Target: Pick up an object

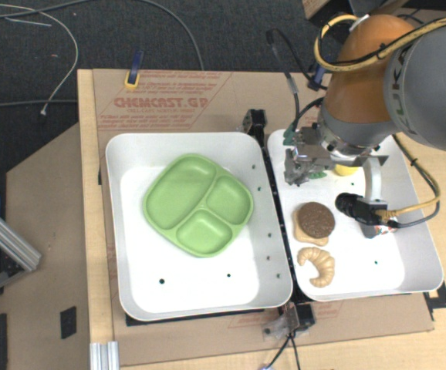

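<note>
Dark carpet with loose grey cables surrounds the bench (92, 206), whose top is a brown cardboard sheet carrying two shallow white bins side by side. Over the upper left part of the right white bin (408, 268) hangs the end effector (304, 168), a cluster of grey metal and green parts under the arm's wrist; whether it is spread or pressed together cannot be told from this angle, and nothing can be seen between its tips. Above it rises the grey arm with its orange band (366, 60), looped by a yellow cable. Just beside the end effector, toward the right, a small yellow object (348, 169) peeks out from under the wrist. Below lies a round brown cookie-like disc (315, 220), and near it, further toward the bin's front edge, a tan croissant-shaped toy (319, 266). A black connector on a cable (359, 207) hangs just right of the disc. In the left white bin (130, 284) rests a light green plastic plate with three compartments (198, 204), turned at an angle. Red print on the cardboard behind the bins reads "CHEMCAST GP" (161, 102), with smaller lines too faint to read.
</note>
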Robot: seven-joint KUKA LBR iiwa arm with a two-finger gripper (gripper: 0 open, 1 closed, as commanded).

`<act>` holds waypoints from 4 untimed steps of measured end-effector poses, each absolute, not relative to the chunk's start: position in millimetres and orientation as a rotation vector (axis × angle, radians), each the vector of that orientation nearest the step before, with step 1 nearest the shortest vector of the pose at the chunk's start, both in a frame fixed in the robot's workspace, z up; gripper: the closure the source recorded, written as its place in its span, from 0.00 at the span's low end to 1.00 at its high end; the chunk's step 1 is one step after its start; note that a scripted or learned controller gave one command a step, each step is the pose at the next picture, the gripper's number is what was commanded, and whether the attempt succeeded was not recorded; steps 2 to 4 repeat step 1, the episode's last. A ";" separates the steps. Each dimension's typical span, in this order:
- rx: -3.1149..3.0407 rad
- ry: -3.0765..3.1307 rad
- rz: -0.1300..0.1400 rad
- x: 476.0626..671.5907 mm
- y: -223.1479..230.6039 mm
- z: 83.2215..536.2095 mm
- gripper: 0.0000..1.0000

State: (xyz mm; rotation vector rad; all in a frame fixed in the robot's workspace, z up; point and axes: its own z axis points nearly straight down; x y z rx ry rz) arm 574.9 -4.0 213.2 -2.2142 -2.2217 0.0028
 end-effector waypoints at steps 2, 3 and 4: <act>-2.215 -2.223 0.001 561.1 44.3 225.6 1.00; -2.215 -2.223 0.001 561.1 44.3 225.6 1.00; -2.215 -2.223 0.001 561.1 44.3 225.6 1.00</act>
